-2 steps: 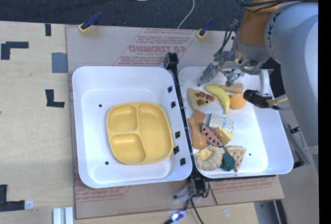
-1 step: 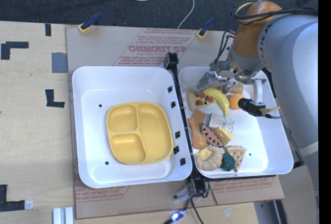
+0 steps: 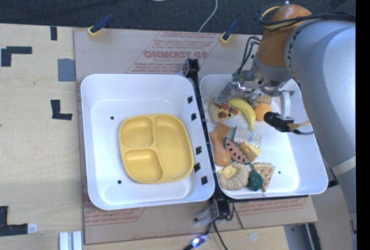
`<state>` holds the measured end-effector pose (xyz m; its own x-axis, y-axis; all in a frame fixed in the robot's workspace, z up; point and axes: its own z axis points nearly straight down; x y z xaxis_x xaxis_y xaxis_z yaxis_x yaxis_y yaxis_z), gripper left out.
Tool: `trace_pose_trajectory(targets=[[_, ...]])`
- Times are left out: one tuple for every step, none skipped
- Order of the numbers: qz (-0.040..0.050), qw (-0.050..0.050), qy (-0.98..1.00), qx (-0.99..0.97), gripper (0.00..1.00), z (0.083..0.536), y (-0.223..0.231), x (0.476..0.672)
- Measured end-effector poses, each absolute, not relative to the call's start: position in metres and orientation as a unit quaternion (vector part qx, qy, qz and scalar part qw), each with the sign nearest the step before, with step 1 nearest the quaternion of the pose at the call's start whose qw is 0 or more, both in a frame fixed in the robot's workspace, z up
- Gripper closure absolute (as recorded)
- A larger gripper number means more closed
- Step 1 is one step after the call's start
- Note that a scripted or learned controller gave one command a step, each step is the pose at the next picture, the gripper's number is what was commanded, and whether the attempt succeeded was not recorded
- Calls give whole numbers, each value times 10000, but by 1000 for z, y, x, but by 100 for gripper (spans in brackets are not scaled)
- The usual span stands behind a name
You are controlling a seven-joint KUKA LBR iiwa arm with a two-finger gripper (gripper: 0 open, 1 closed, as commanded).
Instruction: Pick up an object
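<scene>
Jaws cannot be judged; they hang low over the banana (image 3: 244,110) at the far end of the right bin (image 3: 300,171). A yellow tray (image 3: 155,148) lies in the left bin (image 3: 98,127).

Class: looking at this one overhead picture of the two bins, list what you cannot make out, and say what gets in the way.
1. Gripper: open or shut is unclear in the camera view; the wrist above covers it.
2. Right bin: its far right part is hidden by the grey arm.
3. Toy food pile: pieces overlap, several too small to identify.
</scene>
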<state>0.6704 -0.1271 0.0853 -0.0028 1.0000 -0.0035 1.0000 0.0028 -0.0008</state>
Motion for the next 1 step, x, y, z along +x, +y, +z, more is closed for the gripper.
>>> trace_pose_trajectory(targets=[[19, 18, 7084, 7058, 100, 98, -125, 673]])
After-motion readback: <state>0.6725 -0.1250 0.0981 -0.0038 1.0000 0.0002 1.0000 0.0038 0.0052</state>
